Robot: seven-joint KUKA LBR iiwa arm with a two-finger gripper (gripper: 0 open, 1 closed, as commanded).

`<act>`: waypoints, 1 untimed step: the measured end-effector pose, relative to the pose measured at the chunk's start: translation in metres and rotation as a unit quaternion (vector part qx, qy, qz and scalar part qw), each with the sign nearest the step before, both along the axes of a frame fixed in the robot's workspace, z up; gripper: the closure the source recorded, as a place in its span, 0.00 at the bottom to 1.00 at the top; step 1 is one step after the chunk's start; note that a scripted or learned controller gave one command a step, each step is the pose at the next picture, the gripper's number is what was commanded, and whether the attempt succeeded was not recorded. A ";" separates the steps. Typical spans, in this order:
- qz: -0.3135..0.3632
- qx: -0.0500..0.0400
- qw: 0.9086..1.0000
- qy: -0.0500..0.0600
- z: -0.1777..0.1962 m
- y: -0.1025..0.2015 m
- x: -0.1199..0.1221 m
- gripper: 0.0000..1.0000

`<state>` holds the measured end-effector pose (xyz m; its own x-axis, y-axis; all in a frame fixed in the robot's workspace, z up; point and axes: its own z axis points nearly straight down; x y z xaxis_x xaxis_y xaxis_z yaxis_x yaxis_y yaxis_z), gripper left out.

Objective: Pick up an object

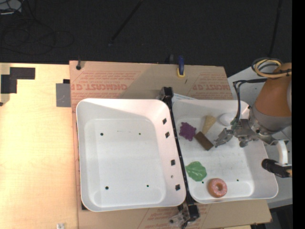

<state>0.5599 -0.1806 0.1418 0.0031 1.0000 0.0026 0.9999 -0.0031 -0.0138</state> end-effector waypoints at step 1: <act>0.001 -0.003 1.000 -0.011 0.142 -0.015 0.012 0.00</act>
<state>0.5715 -0.1956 0.2833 0.0001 1.0000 -0.0037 1.0000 -0.0001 0.0081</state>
